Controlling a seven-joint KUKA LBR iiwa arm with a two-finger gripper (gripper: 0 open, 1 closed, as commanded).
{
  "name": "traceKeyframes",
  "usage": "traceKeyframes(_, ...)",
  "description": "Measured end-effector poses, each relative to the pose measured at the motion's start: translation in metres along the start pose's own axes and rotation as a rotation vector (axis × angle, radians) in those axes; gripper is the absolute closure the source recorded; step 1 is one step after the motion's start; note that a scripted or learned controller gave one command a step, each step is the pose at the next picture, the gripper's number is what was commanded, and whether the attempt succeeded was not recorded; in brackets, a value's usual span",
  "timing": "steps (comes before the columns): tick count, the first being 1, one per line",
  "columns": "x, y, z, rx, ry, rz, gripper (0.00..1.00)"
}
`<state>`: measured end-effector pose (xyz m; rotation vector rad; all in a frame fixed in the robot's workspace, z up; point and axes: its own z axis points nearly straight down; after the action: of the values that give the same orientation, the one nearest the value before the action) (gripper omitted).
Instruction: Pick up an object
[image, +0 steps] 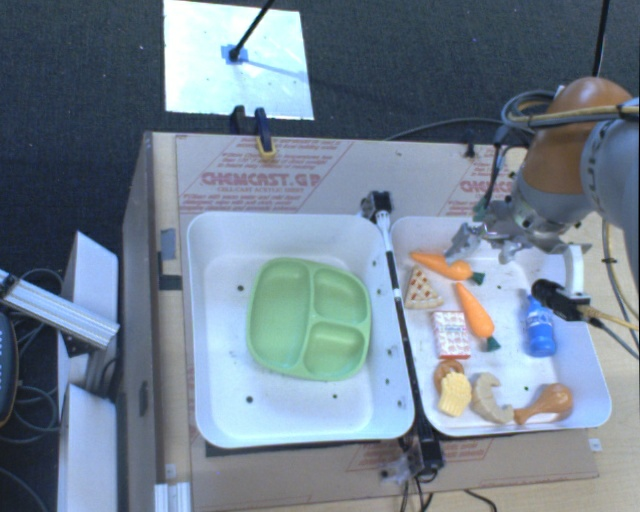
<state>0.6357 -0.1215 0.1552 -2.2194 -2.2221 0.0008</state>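
Observation:
My gripper (487, 245) hangs over the back of the right bin (594, 378), its two fingers spread open with nothing between them. Just below its left finger lies an orange carrot (441, 266). A second carrot (476, 312) lies slanted towards the bin's middle. Beside them are a pizza slice (422, 288), a red and white packet (451, 334) and a blue bottle (540, 330). Along the front edge sit a yellow piece (454, 395), a beige piece (489, 397) and a chicken drumstick (545, 404).
The left bin (203, 300) holds a green divided plate (308, 318). A black rod (394, 290) runs along the seam between the bins. Cables trail past the right bin's far side, and a black and white fitting (565, 290) sits near the bottle.

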Motion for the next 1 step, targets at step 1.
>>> traceKeyframes(1, 0.0324, 0.0139, 0.0616, -0.009, -0.002, -0.003, 0.00)
